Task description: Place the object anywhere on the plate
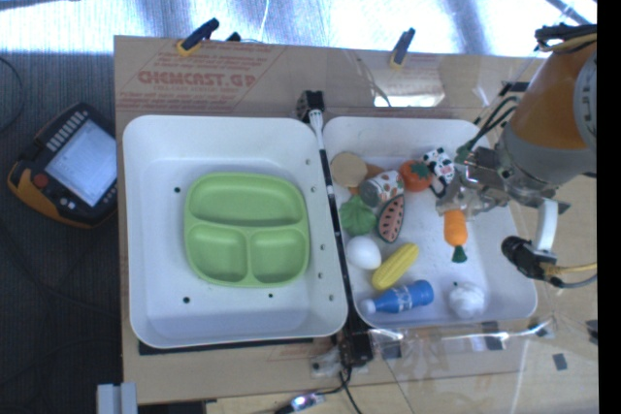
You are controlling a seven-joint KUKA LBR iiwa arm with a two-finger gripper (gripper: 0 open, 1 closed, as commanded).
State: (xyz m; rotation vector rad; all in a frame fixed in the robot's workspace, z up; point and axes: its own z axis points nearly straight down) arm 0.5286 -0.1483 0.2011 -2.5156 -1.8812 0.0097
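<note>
Carrot hangs clamped in the gripper at frame right, over the right bin; plate sits left.

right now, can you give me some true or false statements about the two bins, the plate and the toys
1. The green plate lies in the left bin. True.
2. The toy corn lies on the plate. False: it lies in the right bin, beside the white egg.
3. The blue bottle lies on its side near the right bin's front edge. True.
4. The toy carrot lies in the left bin. False: it is in the right bin, just below the gripper.
5. The plate has three compartments. True.
</note>
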